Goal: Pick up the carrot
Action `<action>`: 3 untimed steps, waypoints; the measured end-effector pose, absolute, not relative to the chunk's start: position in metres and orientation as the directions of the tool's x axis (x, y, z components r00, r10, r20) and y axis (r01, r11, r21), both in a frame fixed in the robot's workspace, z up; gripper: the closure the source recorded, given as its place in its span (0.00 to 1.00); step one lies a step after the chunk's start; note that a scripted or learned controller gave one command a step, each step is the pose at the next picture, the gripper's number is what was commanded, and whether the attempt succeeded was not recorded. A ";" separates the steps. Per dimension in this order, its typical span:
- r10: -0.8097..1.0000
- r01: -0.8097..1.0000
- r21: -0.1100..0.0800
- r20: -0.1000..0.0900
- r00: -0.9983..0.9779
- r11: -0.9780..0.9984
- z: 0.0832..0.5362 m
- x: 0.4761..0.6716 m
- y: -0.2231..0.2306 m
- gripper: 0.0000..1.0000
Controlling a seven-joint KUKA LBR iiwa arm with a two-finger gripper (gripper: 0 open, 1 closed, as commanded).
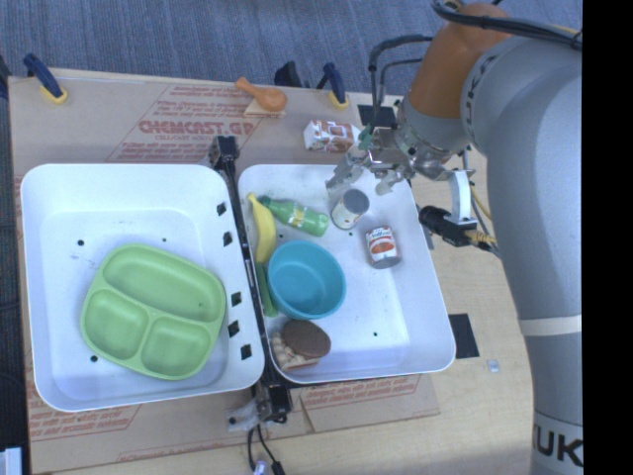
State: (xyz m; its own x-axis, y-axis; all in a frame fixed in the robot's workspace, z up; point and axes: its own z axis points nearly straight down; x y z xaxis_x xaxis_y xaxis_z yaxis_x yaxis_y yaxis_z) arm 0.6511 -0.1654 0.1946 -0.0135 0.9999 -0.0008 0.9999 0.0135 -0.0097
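A small orange carrot lies on the cardboard behind the bins, outside both of them, near the top middle. My gripper hangs over the back rim of the right bin, well to the right of the carrot and nearer the camera. Its grey fingers are spread open with nothing between them. Just below the fingers a small grey-topped can stands in the bin.
The right bin also holds a banana, a green bottle, a blue bowl, a red-labelled can and a brown round item. A green divided plate lies in the left bin. A small carton lies behind the right bin.
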 end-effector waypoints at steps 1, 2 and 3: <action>0.892 0.892 0.003 -0.009 -0.453 0.453 0.355 0.650 -0.105 0.00; 0.934 0.934 0.010 -0.005 -0.358 0.358 0.529 0.649 -0.016 0.00; 0.984 0.984 -0.001 -0.007 -0.179 0.179 0.540 0.656 0.044 0.00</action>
State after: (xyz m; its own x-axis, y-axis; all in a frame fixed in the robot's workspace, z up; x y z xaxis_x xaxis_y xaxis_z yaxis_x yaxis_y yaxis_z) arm 0.6562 0.0440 0.5404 -0.1789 0.9838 -0.0071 0.9839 0.1789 -0.0013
